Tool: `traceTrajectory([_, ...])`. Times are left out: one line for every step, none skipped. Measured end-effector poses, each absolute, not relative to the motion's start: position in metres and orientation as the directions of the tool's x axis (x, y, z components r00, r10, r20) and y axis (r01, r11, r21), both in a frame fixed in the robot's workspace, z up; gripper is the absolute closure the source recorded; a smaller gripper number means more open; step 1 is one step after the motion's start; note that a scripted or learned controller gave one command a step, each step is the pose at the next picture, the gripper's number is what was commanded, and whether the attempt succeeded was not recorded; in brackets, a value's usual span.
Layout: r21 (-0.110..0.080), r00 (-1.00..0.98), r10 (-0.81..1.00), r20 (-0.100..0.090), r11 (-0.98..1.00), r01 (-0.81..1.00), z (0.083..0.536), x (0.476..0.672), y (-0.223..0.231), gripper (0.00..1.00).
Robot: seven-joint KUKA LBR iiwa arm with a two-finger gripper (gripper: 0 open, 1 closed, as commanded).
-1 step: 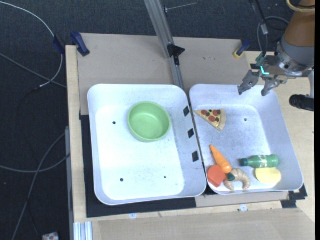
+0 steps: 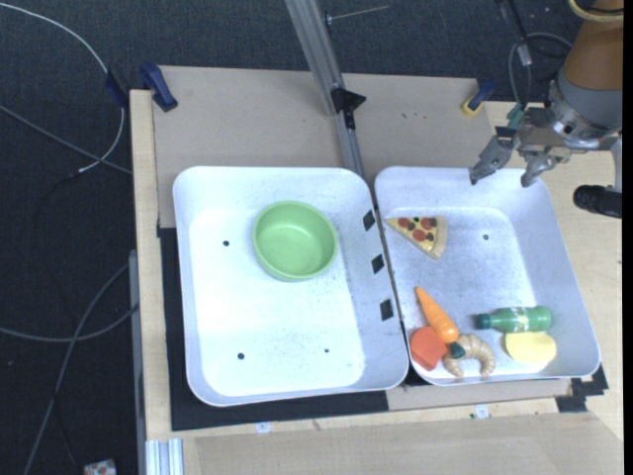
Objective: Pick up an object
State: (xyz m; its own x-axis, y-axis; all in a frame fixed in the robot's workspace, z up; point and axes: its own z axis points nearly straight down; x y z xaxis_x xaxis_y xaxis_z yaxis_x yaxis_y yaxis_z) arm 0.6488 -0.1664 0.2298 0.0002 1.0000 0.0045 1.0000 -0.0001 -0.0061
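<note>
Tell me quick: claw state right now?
Claw: open, holding nothing, above the right bin's far edge.

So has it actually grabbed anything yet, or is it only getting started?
Nothing looks picked up yet. The gripper hangs over the far rim of the right bin, jaws open with nothing between them. The pizza slice, carrot, green bottle and the other toys all lie in that bin, and the green bowl sits in the left bin. Left to do: come down on one item, close and lift.
</note>
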Motion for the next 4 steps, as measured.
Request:
traceTrajectory([-0.014, -0.002, 1.000, 0.005, 0.002, 1.000, 0.179, 0.657, -0.169, 0.00])
traceTrajectory([-0.014, -0.002, 1.000, 0.005, 0.002, 1.000, 0.132, 0.658, -0.160, 0.00])
traceTrajectory([-0.007, -0.001, 1.000, 0.003, 0.001, 1.000, 0.095, 0.658, -0.160, 0.00])
traceTrajectory([-0.001, -0.002, 1.000, 0.002, 0.002, 1.000, 0.111, 0.660, -0.159, 1.00])
